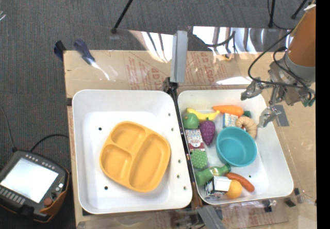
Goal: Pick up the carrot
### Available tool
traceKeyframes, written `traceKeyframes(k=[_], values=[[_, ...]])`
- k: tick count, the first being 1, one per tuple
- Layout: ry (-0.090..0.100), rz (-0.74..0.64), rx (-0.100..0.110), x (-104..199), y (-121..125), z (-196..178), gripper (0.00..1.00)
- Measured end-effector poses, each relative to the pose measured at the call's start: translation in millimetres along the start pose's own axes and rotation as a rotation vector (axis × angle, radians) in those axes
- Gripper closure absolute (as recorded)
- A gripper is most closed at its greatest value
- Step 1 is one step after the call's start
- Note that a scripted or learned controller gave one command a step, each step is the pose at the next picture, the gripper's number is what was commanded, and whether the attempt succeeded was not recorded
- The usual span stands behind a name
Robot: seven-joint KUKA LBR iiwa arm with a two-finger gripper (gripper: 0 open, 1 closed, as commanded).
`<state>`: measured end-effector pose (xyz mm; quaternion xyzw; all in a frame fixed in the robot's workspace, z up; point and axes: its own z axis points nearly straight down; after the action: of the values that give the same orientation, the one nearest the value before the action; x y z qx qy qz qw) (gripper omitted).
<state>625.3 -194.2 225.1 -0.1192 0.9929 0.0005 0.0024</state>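
- Nearest the camera, at the front of the right bin [282, 171], lie an orange fruit [234, 190], a small white carton [218, 185] and a red-orange sausage-shaped toy [241, 182], all close together
- Just behind them a green bottle [211, 174] lies on its side, with a green bumpy toy [199, 159] beside it near the bin's left wall
- The left bin [87, 114] holds a yellow divided plate [135, 156], lying flat and slightly turned, with three compartments
- A teal bowl [236, 146] sits upright in the middle of the right bin
- Left of the bowl are a bunch of purple grapes [207, 131] and a small flat packet with red print [193, 138]
- A tan ring-shaped toy [249, 126] touches the bowl's far right rim
- Further back a green pear-like fruit [191, 120] sits against a yellow banana [204, 114]
- The carrot [227, 110] lies on its side at the far end of the right bin, just right of the banana, its point toward the left
- My pincer [262, 105] hangs over the far right corner of the right bin, to the right of the carrot and apart from it; its two fingers are spread, with nothing between them
- My grey wrist and orange band [304, 37] rise toward the upper right
- Beyond the bins the surface [118, 70] is brown board under shiny plastic, with a grey upright post [179, 58] standing between the bins at the back
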Motion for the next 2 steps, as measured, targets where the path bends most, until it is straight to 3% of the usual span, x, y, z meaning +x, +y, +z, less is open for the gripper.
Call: traceKeyframes(k=[1,2], values=[[0.009,0.25,-0.004,-13,-19,120,0.0],[0.006,0.373,0.004,-19,6,133,0.0]])
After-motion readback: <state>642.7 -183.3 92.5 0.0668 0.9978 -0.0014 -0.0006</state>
